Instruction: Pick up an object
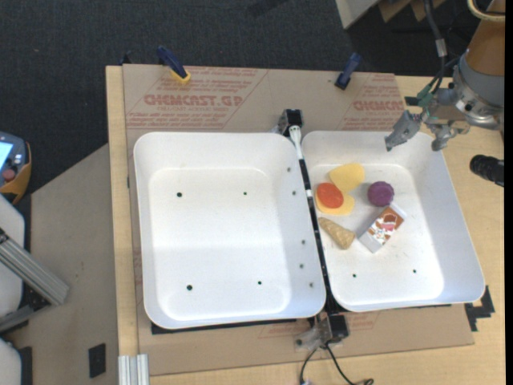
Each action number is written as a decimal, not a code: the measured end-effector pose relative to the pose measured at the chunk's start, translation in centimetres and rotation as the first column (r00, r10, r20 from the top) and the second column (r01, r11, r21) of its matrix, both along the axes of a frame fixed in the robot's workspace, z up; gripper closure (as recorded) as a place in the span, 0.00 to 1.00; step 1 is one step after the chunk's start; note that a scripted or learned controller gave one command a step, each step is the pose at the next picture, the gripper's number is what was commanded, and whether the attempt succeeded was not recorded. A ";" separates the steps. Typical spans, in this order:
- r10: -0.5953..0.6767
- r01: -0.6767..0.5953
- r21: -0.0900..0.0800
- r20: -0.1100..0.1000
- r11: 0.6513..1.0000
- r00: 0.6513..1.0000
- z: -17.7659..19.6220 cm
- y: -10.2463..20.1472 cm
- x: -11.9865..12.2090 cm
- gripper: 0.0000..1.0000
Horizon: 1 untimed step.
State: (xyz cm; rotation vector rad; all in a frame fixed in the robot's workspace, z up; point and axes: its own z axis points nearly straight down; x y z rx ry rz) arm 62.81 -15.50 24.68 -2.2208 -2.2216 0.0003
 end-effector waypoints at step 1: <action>0.001 -0.001 0.001 -0.005 1.000 1.000 -17.0 -1.5 3.8 0.00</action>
